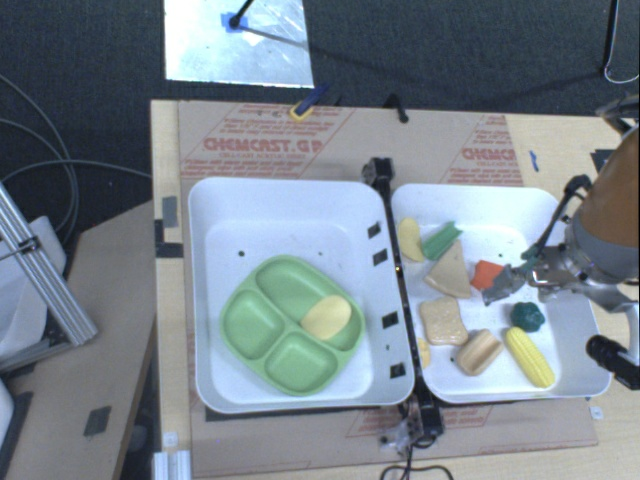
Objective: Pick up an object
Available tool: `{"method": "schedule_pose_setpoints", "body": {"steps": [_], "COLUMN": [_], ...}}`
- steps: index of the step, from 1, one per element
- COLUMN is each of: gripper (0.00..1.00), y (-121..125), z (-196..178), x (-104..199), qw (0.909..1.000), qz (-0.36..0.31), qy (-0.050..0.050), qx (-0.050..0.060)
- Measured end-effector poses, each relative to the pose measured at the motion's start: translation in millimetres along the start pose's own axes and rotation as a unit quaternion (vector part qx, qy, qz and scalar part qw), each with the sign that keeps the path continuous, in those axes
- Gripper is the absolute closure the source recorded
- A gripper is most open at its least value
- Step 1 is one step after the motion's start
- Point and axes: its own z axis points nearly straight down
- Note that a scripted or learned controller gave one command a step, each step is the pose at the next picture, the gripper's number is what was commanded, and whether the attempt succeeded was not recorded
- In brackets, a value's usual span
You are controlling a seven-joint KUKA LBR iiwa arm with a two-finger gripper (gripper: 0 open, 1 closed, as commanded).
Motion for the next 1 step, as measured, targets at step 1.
{"method": "schedule_pose_setpoints", "body": {"steps": [1], "gripper": [0.00], "y": [-9.5], "z": [69.5], "x": [-31.8], "qw": [1.0000], "qz": [0.002], "qy": [0.000], "qx": [0.003]}}
